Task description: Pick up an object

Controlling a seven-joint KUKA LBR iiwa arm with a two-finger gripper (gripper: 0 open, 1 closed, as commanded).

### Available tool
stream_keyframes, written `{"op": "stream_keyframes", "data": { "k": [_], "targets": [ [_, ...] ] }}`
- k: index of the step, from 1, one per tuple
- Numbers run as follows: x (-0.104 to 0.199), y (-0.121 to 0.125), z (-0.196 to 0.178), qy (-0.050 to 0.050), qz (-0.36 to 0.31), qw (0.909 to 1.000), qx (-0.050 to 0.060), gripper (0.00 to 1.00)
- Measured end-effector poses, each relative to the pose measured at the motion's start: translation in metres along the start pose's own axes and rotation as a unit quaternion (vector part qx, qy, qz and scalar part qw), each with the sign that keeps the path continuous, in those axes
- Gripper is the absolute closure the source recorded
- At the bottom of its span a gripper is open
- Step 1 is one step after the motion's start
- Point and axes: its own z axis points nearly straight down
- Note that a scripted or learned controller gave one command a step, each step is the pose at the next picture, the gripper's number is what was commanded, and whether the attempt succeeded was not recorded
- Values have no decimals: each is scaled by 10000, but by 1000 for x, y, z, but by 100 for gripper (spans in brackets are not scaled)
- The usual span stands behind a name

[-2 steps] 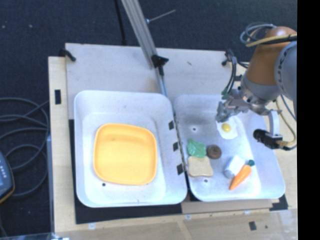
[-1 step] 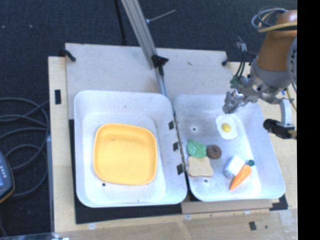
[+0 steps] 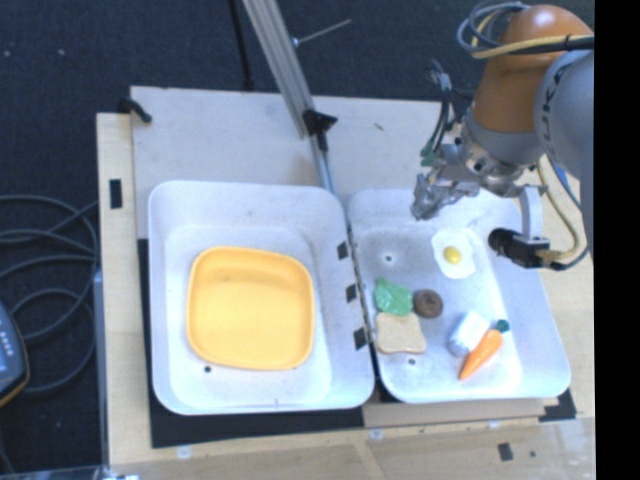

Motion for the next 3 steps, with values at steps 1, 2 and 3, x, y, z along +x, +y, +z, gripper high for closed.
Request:
{"op": "stream_keyframes", "data": {
  "k": [1,2,3],
  "targets": [
    [54,-2,8,-3,2,10000,7,100],
    [102,-7,2,1,3,10000,3,100],
    [144,-2,1,0,4,10000,8,100]
  ]
}}
